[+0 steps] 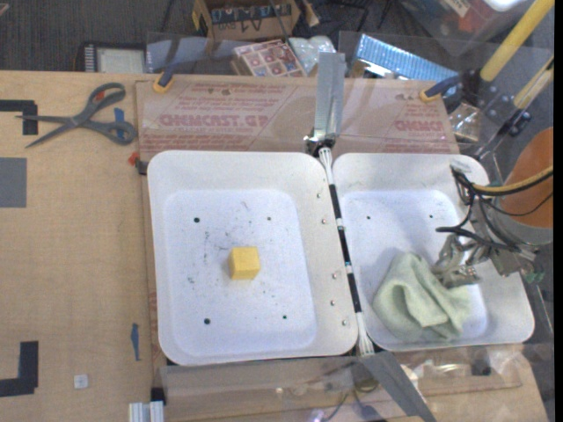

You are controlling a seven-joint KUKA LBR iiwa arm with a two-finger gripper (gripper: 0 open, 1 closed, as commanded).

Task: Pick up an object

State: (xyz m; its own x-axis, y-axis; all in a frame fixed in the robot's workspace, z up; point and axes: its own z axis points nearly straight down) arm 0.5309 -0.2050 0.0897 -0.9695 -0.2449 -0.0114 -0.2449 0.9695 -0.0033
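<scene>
Camera view looks down at a slant on a brown bench that bears 2 shallow white bins side by side. Largest of these, the left bin has a speckled floor with a few dark dots, and 1 small yellow block sits near its middle, clear of every wall. Next to it, touching along a hinged seam, the right bin holds a crumpled pale green cloth in its near half, bunched toward the right wall. Reaching in from the right, the grey arm with its orange band hangs over that bin's right rim, trailing black cables. Its gripper is low over the cloth's upper right edge, its metal tips at or touching the fabric; how far apart they stand cannot be told, nor whether any fabric is pinched between them. Behind both bins lies a clear sheet with red lettering, held by yellow-handled clamps. Smallest, a pair of scissors with grey and red handles rests on the bench at far left.
</scene>
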